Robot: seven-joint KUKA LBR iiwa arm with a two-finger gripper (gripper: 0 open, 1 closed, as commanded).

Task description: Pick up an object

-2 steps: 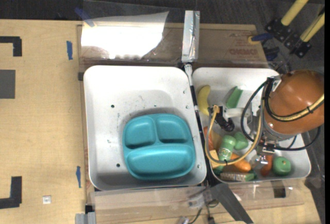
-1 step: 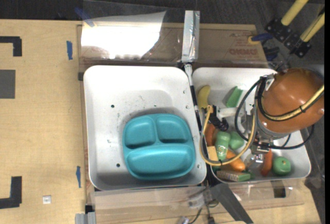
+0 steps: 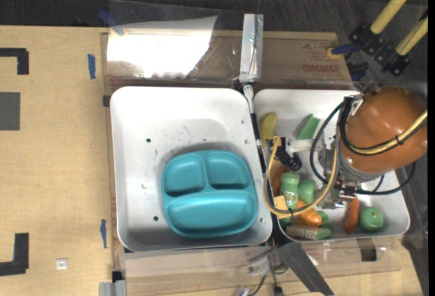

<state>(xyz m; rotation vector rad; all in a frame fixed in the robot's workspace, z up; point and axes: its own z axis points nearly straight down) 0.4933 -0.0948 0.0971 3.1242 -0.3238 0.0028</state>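
Camera view, taking the teal tray (image 3: 209,194) as landmark: it lies in the left bin (image 3: 136,152). To its right — in the right bin (image 3: 401,220) — toy vegetables (image 3: 299,192) cluster, the gripper (image 3: 331,182) lowered among them; its grasp cannot be told.

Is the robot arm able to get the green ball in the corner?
Probably yes. The green ball lies uncovered in the right bin, just beside the arm, with nothing on top of it.
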